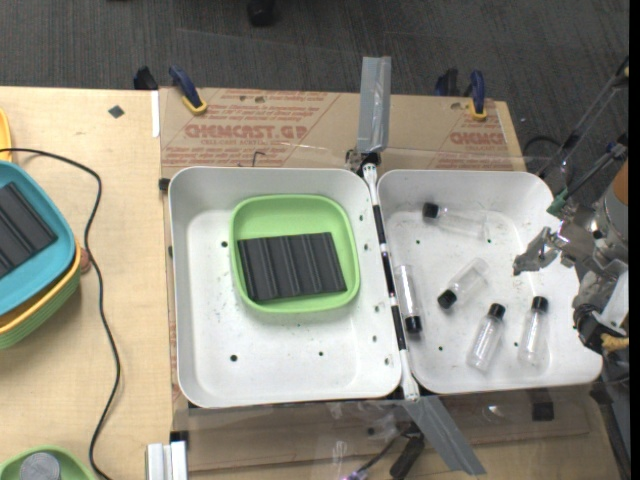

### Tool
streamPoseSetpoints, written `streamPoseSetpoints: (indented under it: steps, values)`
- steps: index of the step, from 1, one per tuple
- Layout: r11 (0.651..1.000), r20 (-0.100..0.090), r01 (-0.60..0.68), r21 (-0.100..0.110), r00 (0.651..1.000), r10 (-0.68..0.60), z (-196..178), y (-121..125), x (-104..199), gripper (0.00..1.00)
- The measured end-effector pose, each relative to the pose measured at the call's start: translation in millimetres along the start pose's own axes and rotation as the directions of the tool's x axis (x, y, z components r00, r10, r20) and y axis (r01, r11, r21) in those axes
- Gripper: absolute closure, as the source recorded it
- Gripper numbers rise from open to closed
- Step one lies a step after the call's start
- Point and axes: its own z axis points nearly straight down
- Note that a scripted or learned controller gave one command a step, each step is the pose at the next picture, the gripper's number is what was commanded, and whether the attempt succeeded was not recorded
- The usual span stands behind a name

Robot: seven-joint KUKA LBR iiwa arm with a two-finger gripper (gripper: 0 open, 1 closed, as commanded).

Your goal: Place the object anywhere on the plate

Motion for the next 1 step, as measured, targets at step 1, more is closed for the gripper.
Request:
streamPoseSetpoints:
  steps: [1]
  values:
    - [0.95, 0.001, -0.312, 0.0, 0.95, 0.312, -67.0, 14.3, -21.3, 0.0]
